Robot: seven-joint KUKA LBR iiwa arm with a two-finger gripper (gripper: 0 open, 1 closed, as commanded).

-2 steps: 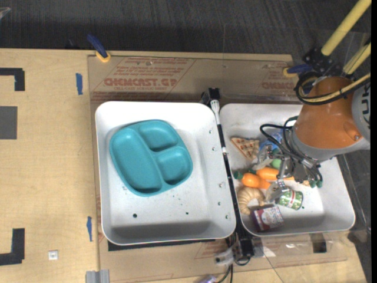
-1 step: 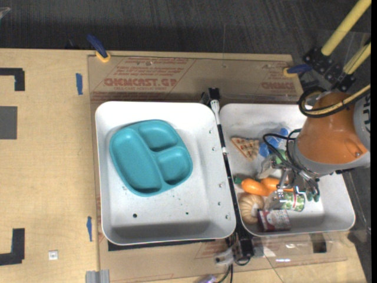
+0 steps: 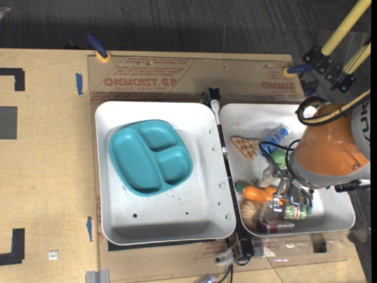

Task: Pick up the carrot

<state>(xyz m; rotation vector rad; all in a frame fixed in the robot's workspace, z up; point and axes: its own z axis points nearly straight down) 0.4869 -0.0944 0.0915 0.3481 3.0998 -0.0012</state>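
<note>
Camera view shows red print on the cardboard sheet point(image 3: 147, 75) behind the bins; it seems to read "CHEMCAST GP", with a smaller line above it too fine to read. A like mark, partly cut off, sits at the sheet's right end. The arm point(image 3: 330, 149) reaches in from the right over the right bin point(image 3: 344, 214), its orange band above the wrist, with the gripper point(image 3: 283, 200) pointing down into the clutter near the bin's front. Whether the claw is released or clenched cannot be told.

The carrot point(image 3: 259, 193) lies in the right bin's front left part, long axis roughly left to right, green stem end toward the left bin point(image 3: 118, 217), just beside the gripper. A waffle-patterned wedge point(image 3: 245, 147) lies behind it. The left bin holds a teal divided plate point(image 3: 150, 156).
</note>
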